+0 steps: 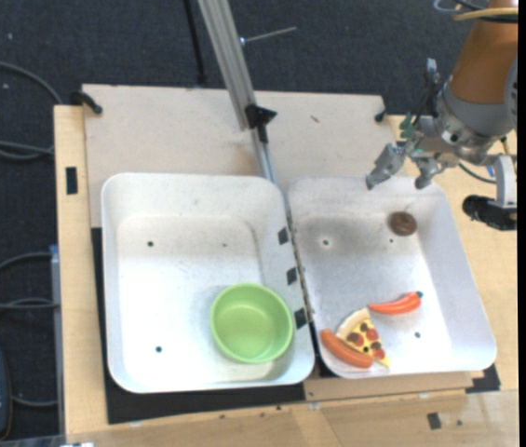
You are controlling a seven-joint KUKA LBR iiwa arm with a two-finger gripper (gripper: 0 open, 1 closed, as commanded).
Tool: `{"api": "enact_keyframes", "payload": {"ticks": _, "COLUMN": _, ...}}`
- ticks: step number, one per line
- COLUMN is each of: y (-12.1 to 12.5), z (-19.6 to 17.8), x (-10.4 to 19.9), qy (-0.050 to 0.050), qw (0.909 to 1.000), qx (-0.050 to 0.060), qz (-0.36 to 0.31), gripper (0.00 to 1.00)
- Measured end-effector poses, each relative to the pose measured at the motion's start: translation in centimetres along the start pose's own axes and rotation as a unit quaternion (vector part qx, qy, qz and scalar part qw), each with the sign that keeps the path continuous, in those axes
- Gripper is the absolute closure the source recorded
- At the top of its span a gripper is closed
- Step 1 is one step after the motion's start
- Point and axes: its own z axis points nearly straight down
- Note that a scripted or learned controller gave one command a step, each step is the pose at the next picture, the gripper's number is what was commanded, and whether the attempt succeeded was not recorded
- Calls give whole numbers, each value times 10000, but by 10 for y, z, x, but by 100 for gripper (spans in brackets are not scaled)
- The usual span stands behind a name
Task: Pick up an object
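Gripper (pixel 400 169) hovers over the far edge of the right bin (pixel 458 277), jaws spread open, nothing between them. Small brown round object (pixel 402 222), maybe a cookie, lies just below it on the bin floor. Toy carrot (pixel 396 304), pizza slice (pixel 363 335) and hot dog (pixel 344 349) cluster at the near edge. Green bowl (pixel 251 322) sits in the left bin (pixel 151 277).

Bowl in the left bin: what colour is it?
Light green, plain, no pattern: the bowl shows clearly in the camera view.
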Motion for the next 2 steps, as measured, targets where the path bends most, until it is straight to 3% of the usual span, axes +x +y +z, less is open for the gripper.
{"api": "enact_keyframes", "payload": {"ticks": 1, "y": 0, "z": 0, "x": 0, "qy": -5, "qw": 10000, "qx": 2, "qz": -2, "gripper": 0}}
{"api": "enact_keyframes", "payload": {"ticks": 2, "y": -4, "z": 42, "x": -1, "qy": -9, "qw": 10000, "qx": 22, "qz": 17, "gripper": 0}}
